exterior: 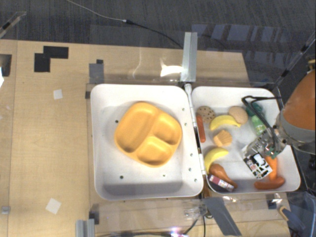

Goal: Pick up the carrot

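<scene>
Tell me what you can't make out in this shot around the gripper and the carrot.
- Gripper, camera view: fingers sit under the wrist hardware, so open or shut is unclear.
- Carrot: partly covered by the gripper; contact can't be judged.
- Arm: cut off by the right edge.
- Dark packet at the right bin's near-left corner: label too small.

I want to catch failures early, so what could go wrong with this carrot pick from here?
The tool sits low in the right bin, over the carrot, with an orange sausage-like piece just beside it, so it might grab that instead. Both lie near the bin's wall, which could block a clean close.
</scene>
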`<state>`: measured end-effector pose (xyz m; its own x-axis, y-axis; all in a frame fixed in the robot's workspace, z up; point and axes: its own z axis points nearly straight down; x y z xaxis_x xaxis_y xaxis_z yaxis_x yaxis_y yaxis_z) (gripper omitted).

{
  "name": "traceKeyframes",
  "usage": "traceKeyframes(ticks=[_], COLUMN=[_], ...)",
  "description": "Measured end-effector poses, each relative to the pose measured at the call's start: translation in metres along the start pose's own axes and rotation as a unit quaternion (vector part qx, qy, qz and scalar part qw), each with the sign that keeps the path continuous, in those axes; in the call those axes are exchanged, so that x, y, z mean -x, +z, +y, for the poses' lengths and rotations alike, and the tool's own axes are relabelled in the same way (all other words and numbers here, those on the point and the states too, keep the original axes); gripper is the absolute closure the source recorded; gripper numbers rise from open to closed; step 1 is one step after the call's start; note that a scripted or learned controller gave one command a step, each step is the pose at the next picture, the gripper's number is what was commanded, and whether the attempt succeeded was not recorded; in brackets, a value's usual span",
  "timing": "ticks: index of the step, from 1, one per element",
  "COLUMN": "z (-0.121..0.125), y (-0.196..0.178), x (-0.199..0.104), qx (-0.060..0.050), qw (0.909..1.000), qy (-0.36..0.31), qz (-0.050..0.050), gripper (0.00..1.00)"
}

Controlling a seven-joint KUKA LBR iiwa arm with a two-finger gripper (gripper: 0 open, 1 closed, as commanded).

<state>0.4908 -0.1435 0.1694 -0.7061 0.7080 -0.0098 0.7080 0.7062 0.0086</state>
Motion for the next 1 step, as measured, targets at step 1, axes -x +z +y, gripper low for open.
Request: traceKeyframes(ticks=[1], z=[-0.0323], y=[0.0457], x=[0.0376], qx=[0.003], qw=[0.9998], qy=[-0.017], qz=[-0.006], gripper=[1.0])
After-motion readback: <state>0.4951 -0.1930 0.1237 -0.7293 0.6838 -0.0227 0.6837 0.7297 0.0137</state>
